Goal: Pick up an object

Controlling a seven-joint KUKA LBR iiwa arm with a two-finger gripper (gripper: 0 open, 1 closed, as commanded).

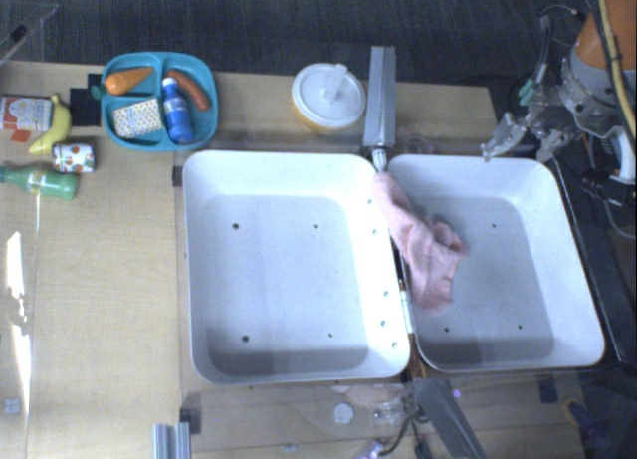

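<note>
A crumpled pink cloth (428, 248) lies in the right bin (557, 278), against its left wall, with one corner draped up over the rim near the divider. My gripper (521, 144) hangs over the back right corner of that bin, well apart from the cloth. It is open, with nothing between its fingers (495, 145).
The left bin (279, 347) sits beside the right one. Behind the bins stand a white lidded cup (328, 96) and a metal bracket (379, 99). At the back left are a blue plate (204, 99) of toy food, a banana (52, 128), a can (74, 157) and a green bottle (40, 182).
</note>
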